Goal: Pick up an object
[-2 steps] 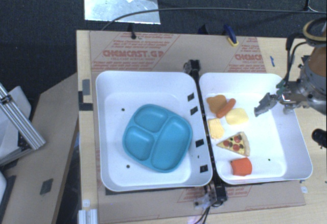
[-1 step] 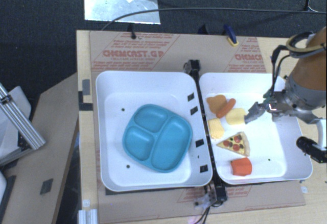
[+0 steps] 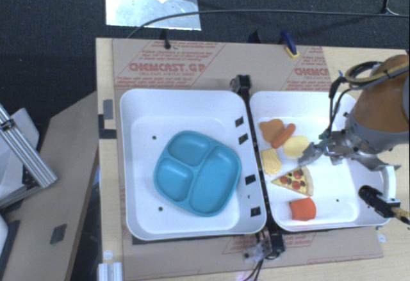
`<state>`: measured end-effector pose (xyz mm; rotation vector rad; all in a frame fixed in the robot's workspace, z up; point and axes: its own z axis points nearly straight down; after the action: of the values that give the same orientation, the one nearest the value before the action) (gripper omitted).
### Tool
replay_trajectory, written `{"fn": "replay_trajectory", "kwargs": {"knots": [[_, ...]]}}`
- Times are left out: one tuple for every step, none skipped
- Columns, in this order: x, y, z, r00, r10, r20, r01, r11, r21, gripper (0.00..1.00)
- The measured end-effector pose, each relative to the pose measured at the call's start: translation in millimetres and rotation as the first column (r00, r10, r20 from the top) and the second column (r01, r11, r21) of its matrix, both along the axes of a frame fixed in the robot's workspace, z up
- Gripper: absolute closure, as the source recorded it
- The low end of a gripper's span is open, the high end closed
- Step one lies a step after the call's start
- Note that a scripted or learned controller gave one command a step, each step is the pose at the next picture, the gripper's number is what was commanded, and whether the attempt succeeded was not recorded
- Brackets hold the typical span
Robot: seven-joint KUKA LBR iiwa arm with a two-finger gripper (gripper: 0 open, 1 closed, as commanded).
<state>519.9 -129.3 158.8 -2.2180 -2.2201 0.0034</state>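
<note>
The arm comes in from the right and its jaws (image 3: 310, 153) hang low over the right bin (image 3: 339, 217), among the toy food. I cannot tell whether they are spread or pressed together; the tip is a dark blur. Just beside them to the left sits a yellow lemon-like piece (image 3: 295, 145), maybe touching. Just below lies the pizza slice (image 3: 295, 180). Further left are a pale ridged chip (image 3: 271, 160) and an orange carrot-like pair (image 3: 277, 132). Below, near the bin's front wall, rests a red-orange chunk (image 3: 303, 208). Well off to the left, the other bin (image 3: 147, 113) holds a blue divided plate (image 3: 196, 173).
</note>
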Motion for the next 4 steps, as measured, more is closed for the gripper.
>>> {"fn": "replay_trajectory", "kwargs": {"knots": [[6.7, 5.5, -58.5, 1.000, 0.000, 0.000, 0.000, 1.000, 0.001, 0.00], [8.1, 4.4, -44.7, 1.000, 0.000, 0.006, 0.000, 1.000, -0.001, 1.00], [5.8, 8.6, -0.3, 1.000, 0.003, 0.008, -0.003, 1.000, -0.002, 1.00], [9.5, 3.1, 62.8, 1.000, 0.003, 0.012, -0.003, 1.000, -0.003, 1.00]]}}
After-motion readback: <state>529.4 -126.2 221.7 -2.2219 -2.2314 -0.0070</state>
